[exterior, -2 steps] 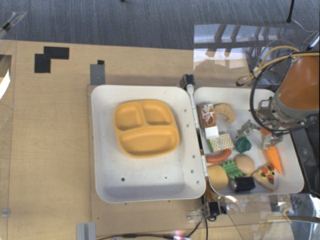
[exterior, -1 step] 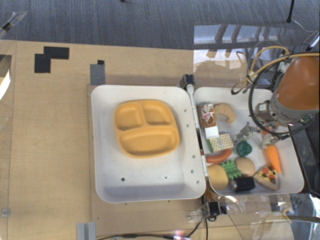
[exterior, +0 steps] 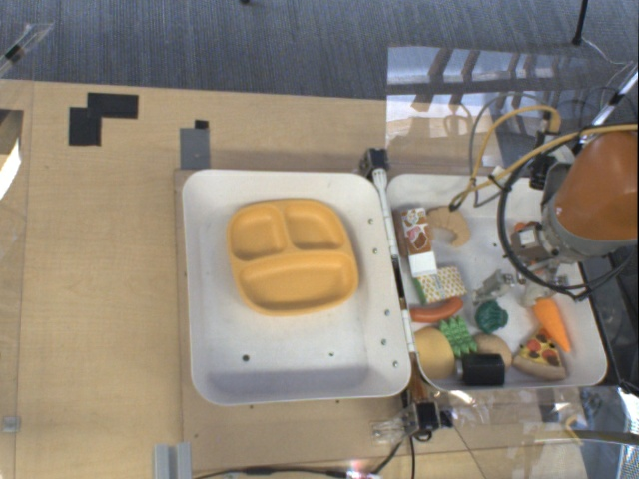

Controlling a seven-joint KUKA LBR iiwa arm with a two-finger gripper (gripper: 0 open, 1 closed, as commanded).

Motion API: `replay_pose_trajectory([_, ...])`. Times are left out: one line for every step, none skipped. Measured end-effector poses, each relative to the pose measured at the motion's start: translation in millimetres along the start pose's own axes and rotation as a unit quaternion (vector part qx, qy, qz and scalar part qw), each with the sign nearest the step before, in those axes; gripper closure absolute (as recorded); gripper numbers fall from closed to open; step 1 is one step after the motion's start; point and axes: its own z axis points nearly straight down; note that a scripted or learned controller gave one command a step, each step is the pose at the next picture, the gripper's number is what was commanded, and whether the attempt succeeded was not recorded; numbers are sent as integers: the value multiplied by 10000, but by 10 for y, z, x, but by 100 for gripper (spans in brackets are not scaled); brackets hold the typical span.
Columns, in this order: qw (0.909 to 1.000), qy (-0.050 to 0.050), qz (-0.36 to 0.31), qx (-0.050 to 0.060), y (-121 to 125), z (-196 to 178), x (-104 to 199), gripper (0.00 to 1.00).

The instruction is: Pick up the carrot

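The carrot point(exterior: 552, 322) lay in the right bin point(exterior: 596, 367) near its right wall, a smooth orange taper pointing down toward the pizza slice point(exterior: 540, 353) just beside its tip. The gripper point(exterior: 502, 285) hung to the carrot's left, near a green toy point(exterior: 490, 316); whether it was spread could not be told. A good grasp would probably straddle the thick upper end, across the taper, clear of the glossy plastic neighbours.

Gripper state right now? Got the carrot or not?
Gripper: cannot be told whether open or closed. It sits in the right bin, left of the carrot, and no carrot shows between its fingers.
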Motion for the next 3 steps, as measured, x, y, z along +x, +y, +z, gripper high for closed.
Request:
replay_pose_trajectory([9956,-22,-941,-35,48,-1,-22,0])
replay_pose_trajectory([9565,28,-2917,-78,105,21,20,0])
replay_pose_trajectory([9570,57,-2899,-24,62,-111,26,100])
